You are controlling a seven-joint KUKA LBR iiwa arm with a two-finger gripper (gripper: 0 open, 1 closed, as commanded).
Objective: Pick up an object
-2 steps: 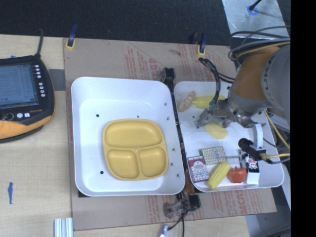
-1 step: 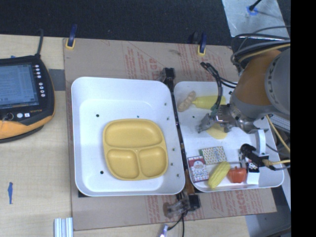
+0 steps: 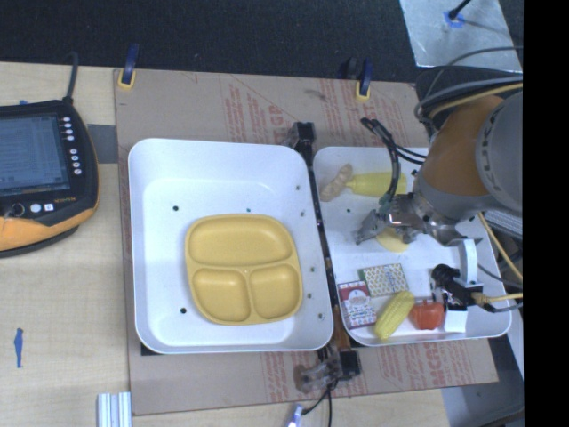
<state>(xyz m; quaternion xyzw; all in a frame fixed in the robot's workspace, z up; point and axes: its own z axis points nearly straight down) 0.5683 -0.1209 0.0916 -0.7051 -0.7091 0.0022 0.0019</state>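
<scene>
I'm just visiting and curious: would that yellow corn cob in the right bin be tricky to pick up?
Probably a little. The corn cob is rounded and tapered, so it may roll or slip. It looks like a plastic toy, likely light and stiff. It lies close beside a small red box and a tomato, leaving little room.

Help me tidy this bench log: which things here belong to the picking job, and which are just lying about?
Job: gripper; right bin; corn cob; red toy; patterned card.
Lying about: yellow tray; left bin; pendant.
</scene>
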